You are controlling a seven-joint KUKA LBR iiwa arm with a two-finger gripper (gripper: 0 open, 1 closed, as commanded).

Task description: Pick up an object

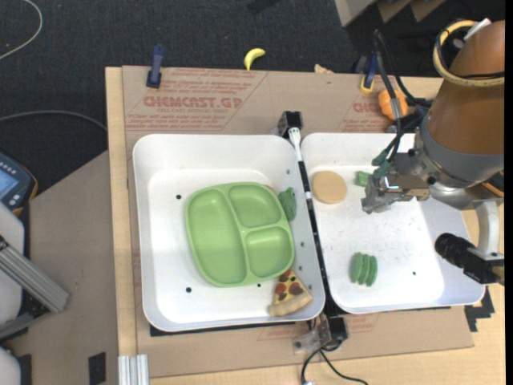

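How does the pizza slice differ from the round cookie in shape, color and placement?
The pizza slice is a wedge with red and yellow topping; the round cookie is a plain tan disc. The pizza slice lies in the left bin, at its front right corner beside the green divided plate; the round cookie lies in the right bin. Both lie flat.

Cardboard sheet point(200, 95) with red print covers the tabletop under both bins. Blue clamps at its far edge, left point(155, 64) and right point(369, 79). Small yellow banana point(253, 56) lies beyond, on dark floor point(80, 22).
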